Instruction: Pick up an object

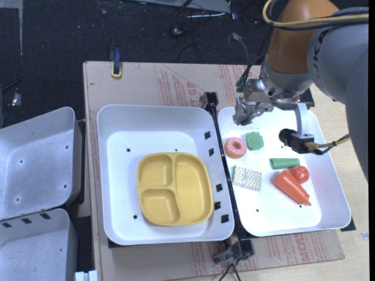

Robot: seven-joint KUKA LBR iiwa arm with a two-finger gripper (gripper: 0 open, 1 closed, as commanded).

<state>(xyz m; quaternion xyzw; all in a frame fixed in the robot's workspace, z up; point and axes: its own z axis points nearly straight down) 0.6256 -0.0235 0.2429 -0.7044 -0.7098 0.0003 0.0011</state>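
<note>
Jaws on the gripper (pixel 243 120) are too blurred to judge; it hangs just beyond the pink donut (pixel 235 147), so descend centred there.

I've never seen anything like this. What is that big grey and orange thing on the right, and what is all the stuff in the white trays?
That is a robot arm, seen from a single camera fixed above the bench and looking down at a slant. Its hand hangs over the far edge of the right white bin, and nothing can be seen between its fingers. In that bin lie a pink ring-shaped toy doughnut, a small green knobbly block, a flat green bar, a red tomato-like ball, an orange toy carrot and a pale patterned packet. The left white bin holds a yellow plastic plate with three compartments. The arm's job is to pick up one object.
</note>
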